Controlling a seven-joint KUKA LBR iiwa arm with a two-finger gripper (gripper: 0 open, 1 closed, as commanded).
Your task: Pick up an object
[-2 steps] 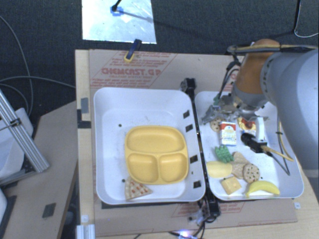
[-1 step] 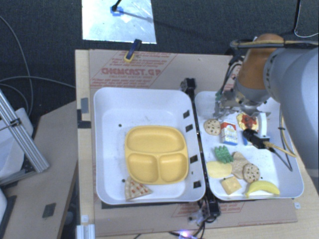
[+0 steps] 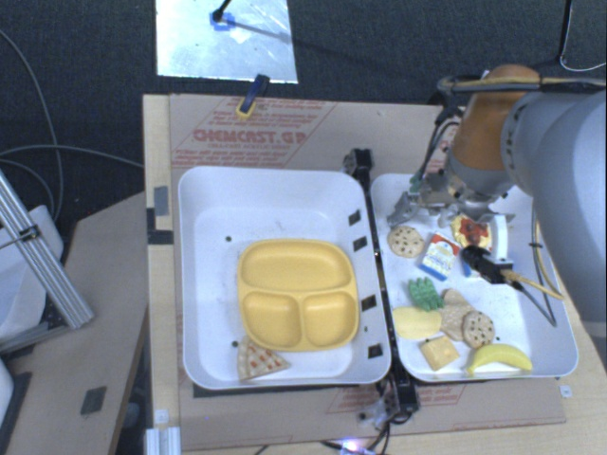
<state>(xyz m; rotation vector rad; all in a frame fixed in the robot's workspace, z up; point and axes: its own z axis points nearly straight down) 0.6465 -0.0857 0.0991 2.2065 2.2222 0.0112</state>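
Note:
My gripper (image 3: 415,207) hangs over the far left part of the right bin (image 3: 560,344), just above a round chocolate-chip cookie (image 3: 406,242). Nothing shows between it and the cookie. To the right of the cookie lie a small blue and white carton (image 3: 439,256) and a red and yellow item (image 3: 469,229) partly under the wrist. Nearer the front are a green piece (image 3: 426,294), a pale yellow lump (image 3: 415,323), a second cookie (image 3: 477,329), a square cracker (image 3: 439,352) and a banana (image 3: 499,357).
The left bin (image 3: 204,254) holds a yellow divided plate (image 3: 297,292) and a pizza slice (image 3: 258,360) at its front edge. A black divider (image 3: 372,254) runs between the bins. The grey arm (image 3: 560,150) covers the right bin's far right corner.

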